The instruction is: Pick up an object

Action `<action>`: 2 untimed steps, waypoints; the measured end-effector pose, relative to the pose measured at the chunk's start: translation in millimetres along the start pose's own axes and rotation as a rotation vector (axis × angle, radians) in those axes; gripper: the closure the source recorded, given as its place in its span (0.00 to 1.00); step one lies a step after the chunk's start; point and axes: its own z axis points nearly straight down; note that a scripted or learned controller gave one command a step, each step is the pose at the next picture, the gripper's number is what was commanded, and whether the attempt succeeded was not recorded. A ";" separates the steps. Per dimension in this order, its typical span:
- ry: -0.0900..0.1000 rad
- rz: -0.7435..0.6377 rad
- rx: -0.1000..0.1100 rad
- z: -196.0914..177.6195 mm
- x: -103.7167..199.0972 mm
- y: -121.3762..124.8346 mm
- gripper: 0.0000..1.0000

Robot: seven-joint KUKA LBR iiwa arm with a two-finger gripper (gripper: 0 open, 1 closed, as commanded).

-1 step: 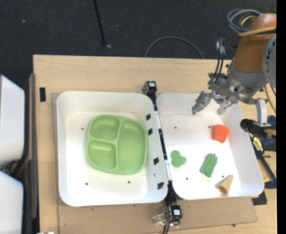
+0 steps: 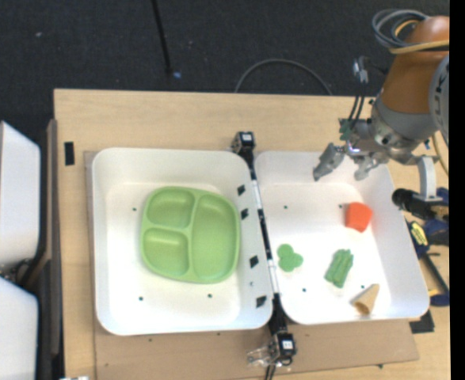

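The right bin (image 2: 311, 182) holds an orange block (image 2: 358, 216), a green ridged piece (image 2: 339, 267), a green clover-shaped piece (image 2: 288, 258) and a tan cone (image 2: 367, 298). My gripper (image 2: 345, 165) hangs over the bin's far right corner, above and behind the orange block. Its two fingers (image 2: 325, 165) are spread apart with nothing between them. It touches none of the objects.
A green divided plate (image 2: 191, 233) lies in the left bin (image 2: 113, 212). A black divider with clips (image 2: 257, 212) runs between the bins. Tools with blue and yellow handles (image 2: 422, 220) lie on the bench beyond the right bin's edge.
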 end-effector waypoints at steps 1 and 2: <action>-0.001 -0.001 0.005 53.5 8.3 -4.0 0.00; -0.001 -0.002 0.006 110.5 16.1 -7.6 0.00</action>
